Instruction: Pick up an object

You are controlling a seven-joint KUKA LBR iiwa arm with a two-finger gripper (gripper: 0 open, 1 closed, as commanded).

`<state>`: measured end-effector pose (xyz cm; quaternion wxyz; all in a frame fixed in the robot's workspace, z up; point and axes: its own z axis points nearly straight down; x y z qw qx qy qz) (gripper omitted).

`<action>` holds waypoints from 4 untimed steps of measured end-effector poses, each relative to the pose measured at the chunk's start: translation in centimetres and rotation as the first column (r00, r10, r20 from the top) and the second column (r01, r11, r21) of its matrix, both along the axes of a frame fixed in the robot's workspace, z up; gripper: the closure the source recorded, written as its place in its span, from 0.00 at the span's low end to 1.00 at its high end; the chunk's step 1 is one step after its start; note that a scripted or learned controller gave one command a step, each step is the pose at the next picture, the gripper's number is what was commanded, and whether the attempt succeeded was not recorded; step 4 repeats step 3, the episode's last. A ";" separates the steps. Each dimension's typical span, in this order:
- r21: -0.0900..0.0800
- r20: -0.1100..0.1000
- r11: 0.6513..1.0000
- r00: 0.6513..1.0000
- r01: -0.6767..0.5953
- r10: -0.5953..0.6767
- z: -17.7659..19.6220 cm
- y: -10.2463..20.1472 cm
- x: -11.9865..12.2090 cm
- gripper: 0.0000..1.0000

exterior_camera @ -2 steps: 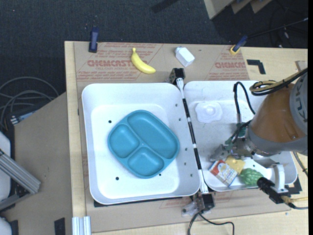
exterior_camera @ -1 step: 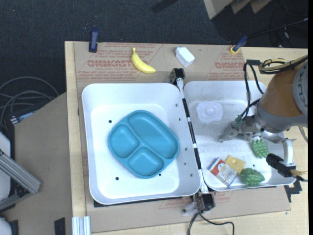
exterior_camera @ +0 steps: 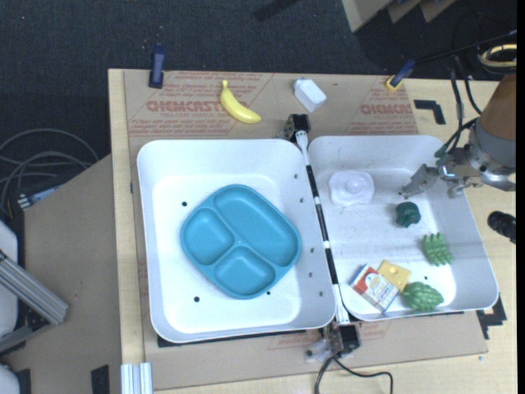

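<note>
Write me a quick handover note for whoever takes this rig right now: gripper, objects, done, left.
Gripper: over the right bin, near its far right side, holding nothing visible; finger state unclear.
Right bin: white round lid, dark green toy just below the gripper, light green toy, leafy green toy, yellow block, small printed box.
Left bin: blue divided plate.
Outside, on the bench: banana, white block.
Done: nothing picked.
Left: grasp and lift one object.

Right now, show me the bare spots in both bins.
Left bin: bare floor rings the blue tray, widest along the far edge. Right bin: open in the middle, between the white lid and carton. Crowded along its near and right sides.
</note>
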<state>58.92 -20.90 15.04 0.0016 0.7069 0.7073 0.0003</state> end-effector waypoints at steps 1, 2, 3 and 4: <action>0.003 -0.004 1.000 1.000 0.000 0.000 -6.6 3.0 -1.1 0.00; 0.001 -0.001 1.000 1.000 -0.001 0.001 -5.5 2.9 -1.0 1.00; 0.003 -0.001 1.000 1.000 -0.001 0.001 -6.5 7.9 7.5 1.00; 0.003 -0.001 1.000 1.000 -0.001 0.001 -6.5 7.9 7.5 1.00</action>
